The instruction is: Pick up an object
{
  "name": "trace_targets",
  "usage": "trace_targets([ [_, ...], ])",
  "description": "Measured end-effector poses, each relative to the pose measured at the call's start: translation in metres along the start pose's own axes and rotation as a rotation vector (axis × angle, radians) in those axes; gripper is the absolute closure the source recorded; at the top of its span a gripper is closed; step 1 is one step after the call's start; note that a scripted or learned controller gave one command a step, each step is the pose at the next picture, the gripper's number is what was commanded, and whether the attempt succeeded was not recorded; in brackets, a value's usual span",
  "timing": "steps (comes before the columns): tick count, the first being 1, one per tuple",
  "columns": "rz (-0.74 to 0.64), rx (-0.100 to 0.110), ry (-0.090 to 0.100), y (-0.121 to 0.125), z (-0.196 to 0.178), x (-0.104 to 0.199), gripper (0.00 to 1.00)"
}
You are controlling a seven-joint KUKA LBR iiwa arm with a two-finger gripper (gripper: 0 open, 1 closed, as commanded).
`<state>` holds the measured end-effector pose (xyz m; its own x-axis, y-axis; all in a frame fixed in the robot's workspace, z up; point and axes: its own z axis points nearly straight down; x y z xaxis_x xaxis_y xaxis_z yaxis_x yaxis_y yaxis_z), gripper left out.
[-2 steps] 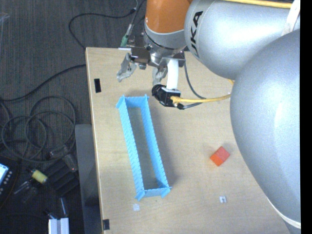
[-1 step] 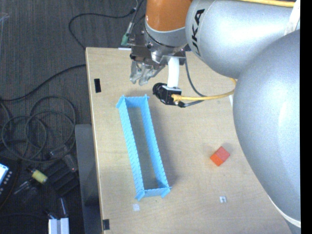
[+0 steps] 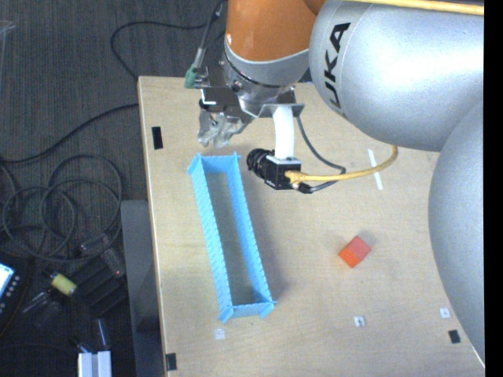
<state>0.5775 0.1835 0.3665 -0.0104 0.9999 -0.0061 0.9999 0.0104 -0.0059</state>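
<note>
1. You see the grey arm (image 3: 401,61) taking up the upper right of the frame, its orange band (image 3: 267,14) at top centre.
2. Below it lies the pale wooden bench top (image 3: 314,305), running from the upper middle down to the bottom right.
3. On the bench you find a long blue frame (image 3: 229,238), a narrow open rectangle with ribbed walls, lying flat from the centre towards the lower middle.
4. The gripper (image 3: 218,129) hangs just above the frame's upper end, near its top left corner; you cannot tell from this angle how it stands, and nothing shows in it.
5. A small black camera unit (image 3: 271,169) with a yellow cable (image 3: 354,173) sits just right of the frame's upper end.
6. The orange block (image 3: 354,251) rests on the bench right of centre, well apart from the gripper and the frame.
</note>
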Motion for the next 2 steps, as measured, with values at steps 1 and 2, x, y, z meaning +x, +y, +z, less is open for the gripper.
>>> trace_targets([
  [1,0.031,-0.001,0.001,0.0085,-0.0641,-0.0419,1.0],
  [2,0.032,0.0,0.001,0.0085,-0.0639,-0.042,0.0],
])
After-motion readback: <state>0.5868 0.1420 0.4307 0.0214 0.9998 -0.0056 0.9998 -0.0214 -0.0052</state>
